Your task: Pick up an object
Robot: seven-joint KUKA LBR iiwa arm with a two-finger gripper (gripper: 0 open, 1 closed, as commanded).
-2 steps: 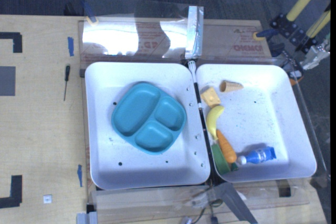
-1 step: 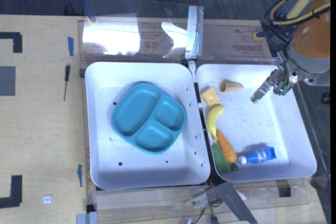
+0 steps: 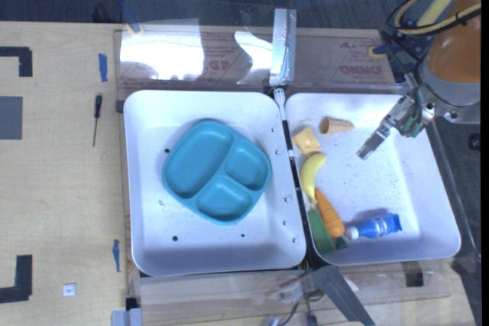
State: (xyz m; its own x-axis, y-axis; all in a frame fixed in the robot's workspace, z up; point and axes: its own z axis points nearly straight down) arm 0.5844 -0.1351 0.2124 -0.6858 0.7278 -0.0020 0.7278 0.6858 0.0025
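The right bin (image 3: 428, 195) holds several small items along its left side: a tan cone-shaped piece (image 3: 335, 125), a yellow cheese-like wedge (image 3: 306, 140), a banana (image 3: 309, 174), a carrot (image 3: 329, 214), a green item (image 3: 318, 234) and a blue-and-white bottle (image 3: 374, 227) lying on its side. My gripper (image 3: 372, 145) hangs over the upper right part of this bin, reaching in from the right, well apart from all the items. Nothing shows between its fingers.
The left bin (image 3: 145, 225) holds a blue divided plate (image 3: 217, 171). A clear plastic sheet and a metal divider (image 3: 282, 50) stand behind the bins. The arm's orange-banded wrist (image 3: 458, 57) and cables are at the upper right.
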